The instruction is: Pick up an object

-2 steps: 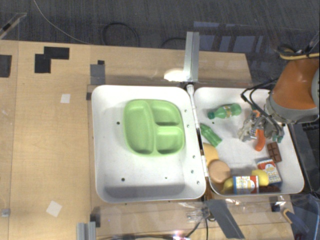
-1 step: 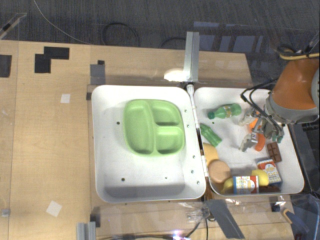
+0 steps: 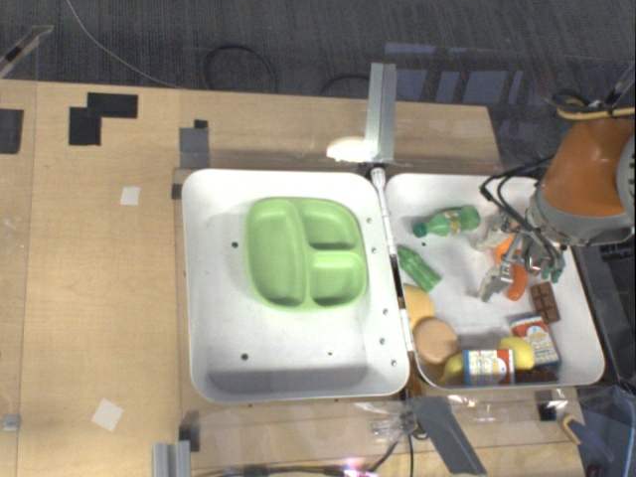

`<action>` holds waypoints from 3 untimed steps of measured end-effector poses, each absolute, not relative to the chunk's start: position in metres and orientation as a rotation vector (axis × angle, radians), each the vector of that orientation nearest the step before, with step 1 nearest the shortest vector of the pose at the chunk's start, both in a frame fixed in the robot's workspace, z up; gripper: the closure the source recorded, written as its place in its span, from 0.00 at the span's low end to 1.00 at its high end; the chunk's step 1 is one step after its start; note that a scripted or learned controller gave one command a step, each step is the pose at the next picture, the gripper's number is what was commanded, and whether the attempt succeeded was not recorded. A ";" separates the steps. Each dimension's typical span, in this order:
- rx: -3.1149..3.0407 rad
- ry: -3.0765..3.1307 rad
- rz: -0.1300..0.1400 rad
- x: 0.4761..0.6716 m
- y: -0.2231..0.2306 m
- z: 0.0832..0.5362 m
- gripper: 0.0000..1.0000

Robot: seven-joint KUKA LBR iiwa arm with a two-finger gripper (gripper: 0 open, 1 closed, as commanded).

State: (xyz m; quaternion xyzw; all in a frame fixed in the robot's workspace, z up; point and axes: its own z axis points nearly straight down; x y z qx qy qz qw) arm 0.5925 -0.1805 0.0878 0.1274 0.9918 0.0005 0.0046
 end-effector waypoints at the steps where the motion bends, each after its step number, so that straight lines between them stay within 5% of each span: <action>1: 0.385 3.098 -0.001 0.597 -0.179 0.100 1.00; 2: 0.857 3.022 0.001 0.526 -0.197 0.102 1.00; 3: 0.855 3.022 0.001 0.527 -0.197 0.102 0.00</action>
